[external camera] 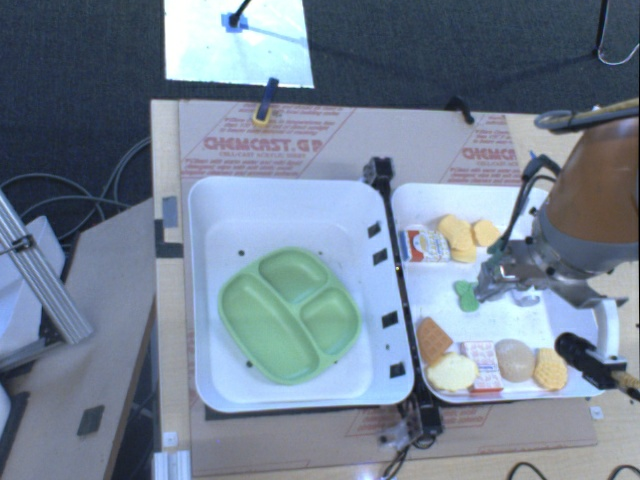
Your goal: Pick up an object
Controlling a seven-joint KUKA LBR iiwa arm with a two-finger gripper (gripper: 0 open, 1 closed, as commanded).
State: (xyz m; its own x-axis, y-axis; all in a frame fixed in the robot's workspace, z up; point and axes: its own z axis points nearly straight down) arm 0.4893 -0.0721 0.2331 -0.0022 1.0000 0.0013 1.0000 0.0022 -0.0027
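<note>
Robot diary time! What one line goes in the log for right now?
stage: reaching | gripper: low in right bin, beside green toy | held: cannot tell | left bin: green divided plate

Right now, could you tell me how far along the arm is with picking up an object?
Done: the arm has reached into the right bin, and its pincer sits low beside the small green piece. In hand: nothing visibly lifted. Left: grasping and raising an item; the crackers and packets lie in the bin, and the green divided plate sits in the left bin.

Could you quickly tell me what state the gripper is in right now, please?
Gripper: cannot be told; it sits low in the right bin, beside a small green object.
</note>
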